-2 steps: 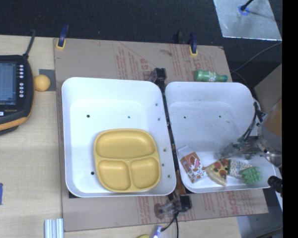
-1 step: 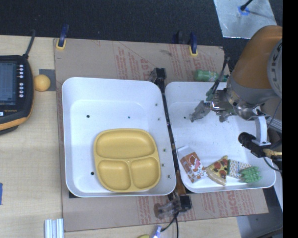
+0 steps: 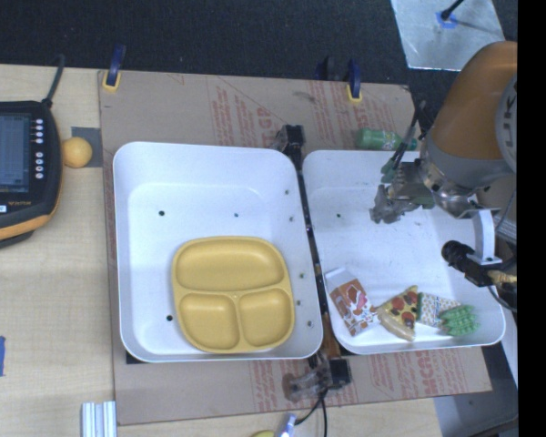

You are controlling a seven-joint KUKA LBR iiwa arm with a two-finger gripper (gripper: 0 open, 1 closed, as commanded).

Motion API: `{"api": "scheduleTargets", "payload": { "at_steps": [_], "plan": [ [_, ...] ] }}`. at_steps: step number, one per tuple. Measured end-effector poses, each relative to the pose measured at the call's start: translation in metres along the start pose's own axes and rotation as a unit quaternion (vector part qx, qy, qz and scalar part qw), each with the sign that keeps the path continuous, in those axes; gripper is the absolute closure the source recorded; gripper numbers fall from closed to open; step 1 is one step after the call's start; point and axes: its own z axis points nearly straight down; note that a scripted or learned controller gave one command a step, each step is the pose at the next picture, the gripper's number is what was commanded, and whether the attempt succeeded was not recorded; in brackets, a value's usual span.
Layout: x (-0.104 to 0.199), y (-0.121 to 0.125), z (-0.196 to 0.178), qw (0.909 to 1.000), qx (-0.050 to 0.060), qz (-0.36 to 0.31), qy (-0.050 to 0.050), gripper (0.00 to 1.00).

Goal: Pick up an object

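Objects for picking lie along the near edge of the right bin [image 3: 346, 176]: a small red snack packet [image 3: 350, 304], a toy pizza slice [image 3: 399, 311] just beside it, and a green toy piece [image 3: 448, 316] touching the pizza slice on its right. All three rest on the bin floor, with nothing gripping them.

Farther back in the same bin, the gripper [image 3: 389, 205] hangs over bare white floor, well apart from the three items. Whether it is released or clenched cannot be told from this angle, and nothing shows between its tips. The grey arm with its orange band [image 3: 478, 94] reaches in from the right.

The left bin [image 3: 146, 180] holds a yellow divided tray [image 3: 233, 292] with three compartments. Left of the bins, on the wooden bench [image 3: 36, 335], sit a control pendant [image 3: 14, 176] and a small yellow ball [image 3: 76, 151].
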Motion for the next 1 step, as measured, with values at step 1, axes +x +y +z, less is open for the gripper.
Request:
{"api": "scheduleTargets", "payload": {
  "at_steps": [1],
  "plan": [
    [0.0553,0.0898,-0.0166,1.0000,-0.001,0.002,0.000,1.00]
  ]
}}
